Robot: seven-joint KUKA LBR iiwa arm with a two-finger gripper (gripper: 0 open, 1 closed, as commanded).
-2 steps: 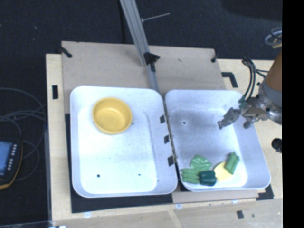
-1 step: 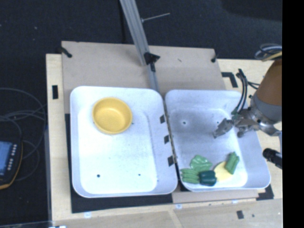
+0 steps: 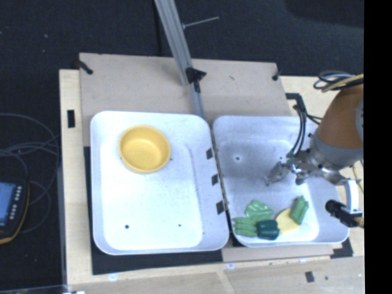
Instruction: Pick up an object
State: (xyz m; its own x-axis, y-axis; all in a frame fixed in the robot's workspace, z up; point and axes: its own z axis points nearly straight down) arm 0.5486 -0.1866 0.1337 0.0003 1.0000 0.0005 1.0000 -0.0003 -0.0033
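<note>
Over the right bin [image 3: 245, 133] you have the arm [image 3: 340, 127] reaching in from the right edge, its orange band above the wrist and the gripper [image 3: 283, 173] low above the bin floor, roughly at mid-depth and toward the bin's right half. You can make out a grey finger [image 3: 274, 174] pointing left and down, but whether the pincer stands apart or together cannot be told from this slant, and nothing is seen between its tips.

Your objects to pick lie in a small heap at the near edge of the right bin, apart from the gripper. A light green leafy piece [image 3: 257, 210] sits at the heap's upper left, with a green pod-shaped piece [image 3: 244, 226] just below it. A dark teal block [image 3: 267, 228] rests beside the pod, touching a yellow piece [image 3: 286, 220] on its right. A green oblong piece [image 3: 299, 209] stands tilted at the heap's right end, lying against the yellow one.

Across in the left bin [image 3: 153, 225] you will see a yellow bowl [image 3: 145, 149] upright in the far left part, well apart from everything else. A grey metal rail [image 3: 174, 35] runs down from the top toward the gap between the bins.
</note>
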